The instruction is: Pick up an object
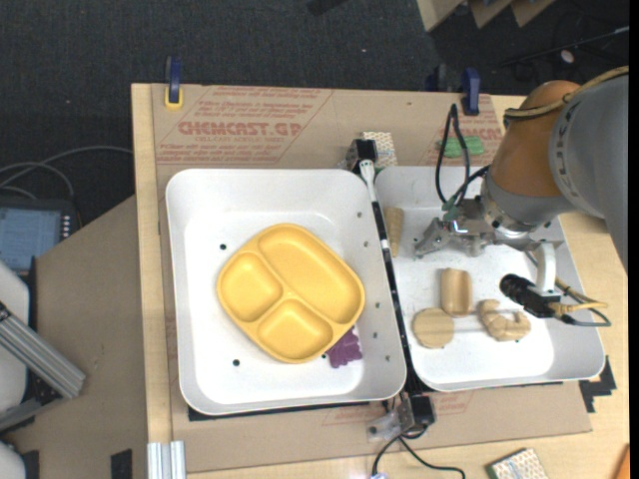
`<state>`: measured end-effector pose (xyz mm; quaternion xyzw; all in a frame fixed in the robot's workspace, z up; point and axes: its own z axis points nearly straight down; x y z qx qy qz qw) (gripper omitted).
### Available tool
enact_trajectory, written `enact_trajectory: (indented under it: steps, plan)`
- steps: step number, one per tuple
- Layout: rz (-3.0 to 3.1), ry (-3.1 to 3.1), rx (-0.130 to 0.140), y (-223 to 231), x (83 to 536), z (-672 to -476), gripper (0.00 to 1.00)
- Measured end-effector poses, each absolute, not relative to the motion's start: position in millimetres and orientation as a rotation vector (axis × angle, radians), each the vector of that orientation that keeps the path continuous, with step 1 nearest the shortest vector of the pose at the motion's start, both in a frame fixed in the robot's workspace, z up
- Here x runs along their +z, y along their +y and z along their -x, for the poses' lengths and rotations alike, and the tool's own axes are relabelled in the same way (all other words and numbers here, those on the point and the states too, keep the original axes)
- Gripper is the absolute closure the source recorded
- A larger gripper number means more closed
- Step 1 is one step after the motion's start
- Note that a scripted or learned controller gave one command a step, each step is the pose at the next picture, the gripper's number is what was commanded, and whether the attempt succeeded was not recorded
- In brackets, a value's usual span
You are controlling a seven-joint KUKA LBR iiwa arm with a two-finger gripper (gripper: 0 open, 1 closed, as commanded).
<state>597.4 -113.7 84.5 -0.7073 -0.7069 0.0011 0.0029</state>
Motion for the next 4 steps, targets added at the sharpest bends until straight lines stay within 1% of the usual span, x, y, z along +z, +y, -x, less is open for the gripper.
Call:
enact_trajectory:
  steps: [1, 2, 3, 4]
  plan:
    - [2.221, -2.215, 0.004, -128.4, 84.5, -556.6, 0.00]
    - [2.224, -2.221, -0.002, -127.6, 95.0, -559.3, 1.00]
    - [2.223, -2.220, -0.001, -127.6, 94.4, -559.0, 0.00]
    - [2.221, -2.215, 0.004, -128.9, 83.8, -511.2, 0.00]
